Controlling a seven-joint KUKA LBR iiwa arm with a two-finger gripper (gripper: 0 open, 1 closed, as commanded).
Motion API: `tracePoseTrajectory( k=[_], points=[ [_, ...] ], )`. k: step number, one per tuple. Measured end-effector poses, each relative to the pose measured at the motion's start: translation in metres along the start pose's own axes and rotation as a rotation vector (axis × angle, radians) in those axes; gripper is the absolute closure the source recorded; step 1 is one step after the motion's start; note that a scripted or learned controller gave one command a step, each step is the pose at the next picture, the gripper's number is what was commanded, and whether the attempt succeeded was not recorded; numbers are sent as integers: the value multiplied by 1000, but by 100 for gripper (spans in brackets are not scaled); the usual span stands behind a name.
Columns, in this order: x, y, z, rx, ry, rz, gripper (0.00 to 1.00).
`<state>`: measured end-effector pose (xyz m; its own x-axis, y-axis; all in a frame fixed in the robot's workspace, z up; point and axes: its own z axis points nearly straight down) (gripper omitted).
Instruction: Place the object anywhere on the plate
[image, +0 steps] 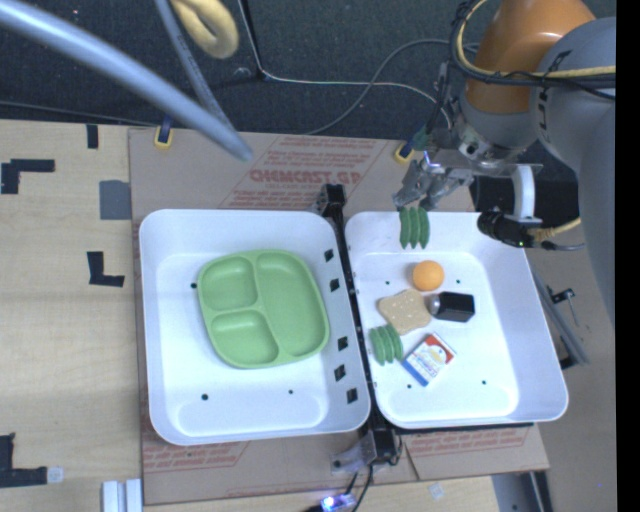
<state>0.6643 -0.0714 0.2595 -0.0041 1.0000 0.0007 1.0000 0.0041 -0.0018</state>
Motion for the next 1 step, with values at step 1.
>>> tracePoseTrajectory(
  k=[1],
  points=[
    [47, -26, -1, 1, 1, -1, 100]
  ],
)
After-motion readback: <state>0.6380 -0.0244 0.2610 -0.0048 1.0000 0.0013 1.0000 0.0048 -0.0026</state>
